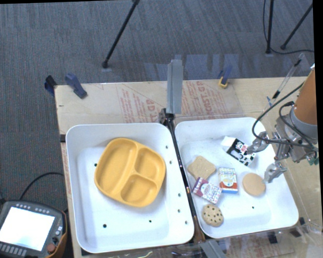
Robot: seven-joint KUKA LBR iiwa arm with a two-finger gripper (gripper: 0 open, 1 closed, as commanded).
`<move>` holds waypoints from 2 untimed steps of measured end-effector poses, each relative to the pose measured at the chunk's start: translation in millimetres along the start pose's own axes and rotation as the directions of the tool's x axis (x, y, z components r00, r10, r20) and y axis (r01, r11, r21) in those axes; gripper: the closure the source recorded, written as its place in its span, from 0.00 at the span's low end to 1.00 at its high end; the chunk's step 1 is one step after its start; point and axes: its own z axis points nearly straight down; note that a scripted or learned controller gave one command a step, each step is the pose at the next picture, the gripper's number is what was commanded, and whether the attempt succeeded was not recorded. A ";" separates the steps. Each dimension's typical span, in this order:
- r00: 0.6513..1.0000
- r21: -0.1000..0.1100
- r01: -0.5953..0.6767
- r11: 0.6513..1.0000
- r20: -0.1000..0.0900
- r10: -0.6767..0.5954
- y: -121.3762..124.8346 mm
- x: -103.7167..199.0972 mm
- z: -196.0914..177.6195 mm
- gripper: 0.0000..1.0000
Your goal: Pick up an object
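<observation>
Arm cut off at right edge. Fingers (265,158) spread open, holding nothing, over right bin (293,211). Table (123,101) bare plywood; grey carpet beyond.

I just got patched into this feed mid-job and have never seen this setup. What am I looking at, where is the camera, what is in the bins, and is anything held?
One camera looks down at a slant on a bench with two white bins side by side. The grey and orange arm is a robot reaching in from the right; its gripper has two open fingers and hangs over the right bin's right half. Nothing sits between the fingers, so nothing is held.

The left bin holds a yellow divided plate. The right bin holds small toy foods: a black and white carton next to one fingertip, a tan cracker, an orange box, a red packet, a round biscuit near the other fingertip, and a chip cookie.
</observation>
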 end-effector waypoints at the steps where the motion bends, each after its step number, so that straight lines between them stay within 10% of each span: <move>1: 0.999 -0.001 -0.046 0.999 0.000 0.046 -8.8 -55.0 -17.2 0.00; 2: 0.999 -0.005 -0.048 0.999 -0.008 0.048 -12.6 -81.7 67.8 0.00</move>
